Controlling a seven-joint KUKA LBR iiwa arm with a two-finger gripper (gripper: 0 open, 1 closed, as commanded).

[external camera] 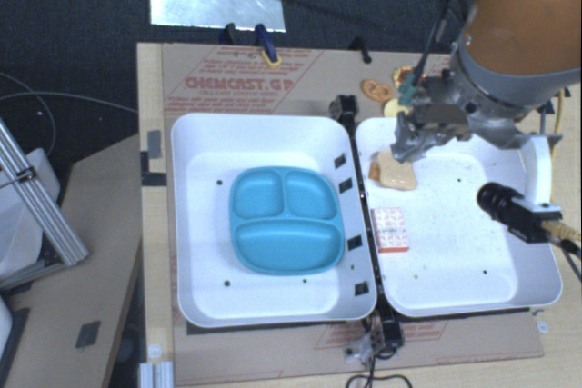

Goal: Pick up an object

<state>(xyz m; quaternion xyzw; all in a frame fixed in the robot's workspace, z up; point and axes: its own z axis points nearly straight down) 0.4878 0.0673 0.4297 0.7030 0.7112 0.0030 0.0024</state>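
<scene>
My gripper (406, 150) hangs low over the back left part of the right bin (464, 286), directly above a tan, bread-like piece (395, 176) that lies on the bin floor. The fingertips reach down to the piece's top edge. A small white card with a red pattern (391, 229) lies flat nearer the front, close to the bin's left wall. The grey and orange arm comes in from the upper right and hides the bin's far right corner.
The left bin (205, 150) holds a blue divided plate (285, 220). Small yellow and orange items (376, 90) lie on the cardboard behind the right bin. A blue clip (266, 44) sits at the cardboard's back edge.
</scene>
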